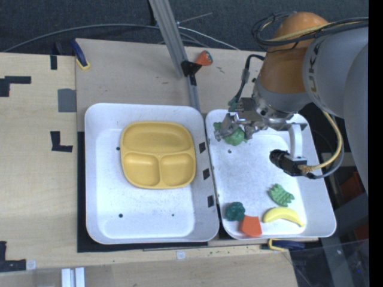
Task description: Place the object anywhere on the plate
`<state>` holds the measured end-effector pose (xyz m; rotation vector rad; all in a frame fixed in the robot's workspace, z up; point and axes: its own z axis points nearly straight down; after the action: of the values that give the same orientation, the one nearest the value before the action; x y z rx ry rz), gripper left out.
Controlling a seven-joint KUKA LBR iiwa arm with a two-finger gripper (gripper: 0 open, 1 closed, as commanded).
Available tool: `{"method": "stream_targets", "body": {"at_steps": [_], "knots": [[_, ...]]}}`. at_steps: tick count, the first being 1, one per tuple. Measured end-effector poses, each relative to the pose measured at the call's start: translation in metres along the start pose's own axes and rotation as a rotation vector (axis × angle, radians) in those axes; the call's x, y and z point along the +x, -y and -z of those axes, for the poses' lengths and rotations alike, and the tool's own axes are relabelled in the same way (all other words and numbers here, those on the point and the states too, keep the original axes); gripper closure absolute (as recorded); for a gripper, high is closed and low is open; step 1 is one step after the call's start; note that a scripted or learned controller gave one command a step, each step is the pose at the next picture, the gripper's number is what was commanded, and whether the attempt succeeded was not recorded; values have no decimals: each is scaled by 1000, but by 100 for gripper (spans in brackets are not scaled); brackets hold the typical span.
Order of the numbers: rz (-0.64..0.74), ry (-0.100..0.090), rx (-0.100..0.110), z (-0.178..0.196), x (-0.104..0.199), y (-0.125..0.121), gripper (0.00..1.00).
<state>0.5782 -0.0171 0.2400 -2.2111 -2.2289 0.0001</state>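
Green leafy toy vegetable [235,137] sits at the gripper's [230,130] tip, over the right white bin's [257,160] upper left corner; whether it is clamped, I cannot tell; the yellow divided plastic plate [158,154] in the left bin bears nothing, so carrying across and release remain.

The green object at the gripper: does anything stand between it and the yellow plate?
Nothing visible stands on the path. The green object at the gripper need only cross the bins' adjoining rims to reach the plate.
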Motion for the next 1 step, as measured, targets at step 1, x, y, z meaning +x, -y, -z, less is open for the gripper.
{"method": "stream_targets", "body": {"at_steps": [1], "knots": [[-1,0,1,4,50,3,100]]}}
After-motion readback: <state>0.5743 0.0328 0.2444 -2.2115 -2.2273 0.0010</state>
